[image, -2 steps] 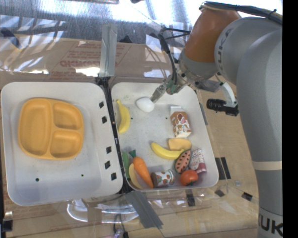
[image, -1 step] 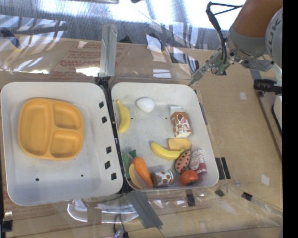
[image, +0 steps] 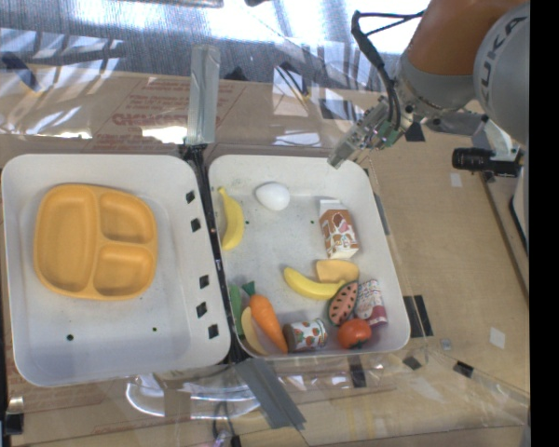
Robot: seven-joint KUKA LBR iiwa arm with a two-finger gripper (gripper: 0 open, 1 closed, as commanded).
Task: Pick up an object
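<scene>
Gripper (image: 354,147) is hovering over the right bin's (image: 384,236) far corner, holding nothing; finger state unreadable. Candidate objects are lying below: egg (image: 272,196), carton (image: 338,232), bananas near.

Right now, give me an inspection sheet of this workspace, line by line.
Surface: two shallow white bins side by side, left bin and right bin, on a bench.
Job's things: in the right bin, an egg, two bananas, a carrot, a small carton, a tomato, a can.
Clutter: a yellow divided tray in the left bin.
Grippers: the gripper hangs over the right bin's far right corner, nothing seen between its fingers.
Cables: a black cable loops by the wrist.
Surroundings: tape strips and clear plastic sheeting around the bins.
</scene>
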